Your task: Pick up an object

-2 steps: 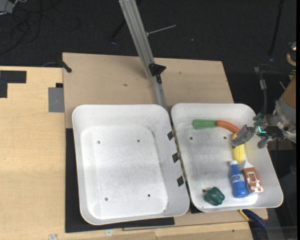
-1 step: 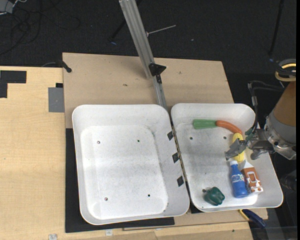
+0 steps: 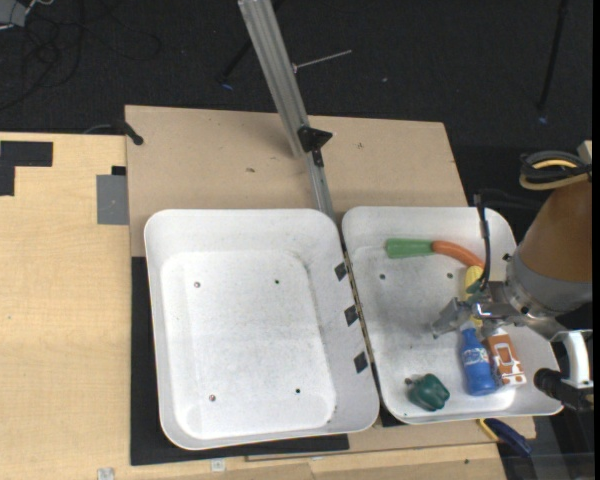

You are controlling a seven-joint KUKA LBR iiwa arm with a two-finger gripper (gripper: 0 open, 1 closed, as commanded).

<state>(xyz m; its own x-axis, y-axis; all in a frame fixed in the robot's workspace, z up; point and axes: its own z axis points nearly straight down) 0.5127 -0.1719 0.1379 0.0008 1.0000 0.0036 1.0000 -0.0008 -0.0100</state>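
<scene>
Gripper [image 3: 458, 318] over blue bottle [image 3: 475, 361], smooth white bin [image 3: 400, 230].

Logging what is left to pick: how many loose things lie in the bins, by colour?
Green: 2, a dark green lump and a light green piece
Orange: 1
Blue: 1, a bottle
Orange-and-white: 1, a packet
Total: 5

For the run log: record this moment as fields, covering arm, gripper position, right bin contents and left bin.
arm: enters from the right, over the right bin
gripper: low in the right bin, beside the blue bottle
right bin contents: blue bottle, green-and-orange carrot toy, dark green object, orange-and-white item
left bin: white, shallow
</scene>
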